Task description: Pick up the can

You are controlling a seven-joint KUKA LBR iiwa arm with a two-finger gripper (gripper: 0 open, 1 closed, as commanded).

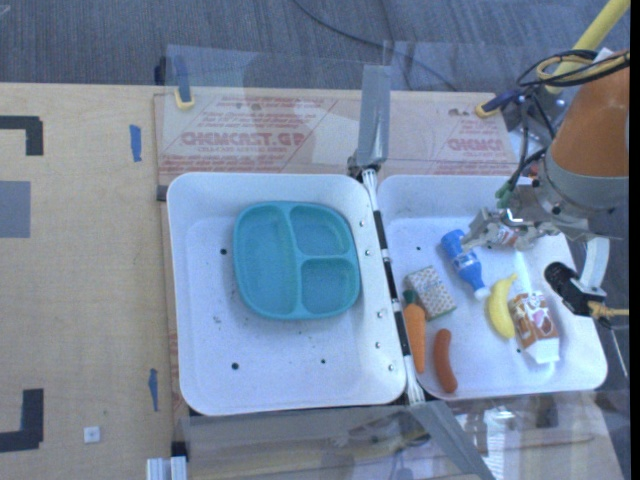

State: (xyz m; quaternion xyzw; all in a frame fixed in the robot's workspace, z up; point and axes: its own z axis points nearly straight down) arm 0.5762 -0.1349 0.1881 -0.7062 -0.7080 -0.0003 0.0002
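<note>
- The two white bins sit side by side on the bench. The left bin [200,368] just has the teal divided plate [297,259] in it, so all the action is in the right bin [420,203].
- The grey arm [590,158] comes in from the right and hangs over the far right part of the right bin. I'd guess that's because everything loose is there.
- The gripper [497,226] is low over the far side of the right bin, just beside the top of a blue bottle [462,258]. I honestly can't tell if it's spread or closed, it's a blurry metal tangle from this angle. Nothing looks held.
- The can [533,320], I think, is the red-and-white labelled thing lying on its side near the right wall, touching the banana [500,308]. It's nearer than the gripper, so the aim looks off to me.
- A carrot [414,333], sausage [444,360] and small patterned block [432,292] are spread along the left side, clear of the can.
</note>
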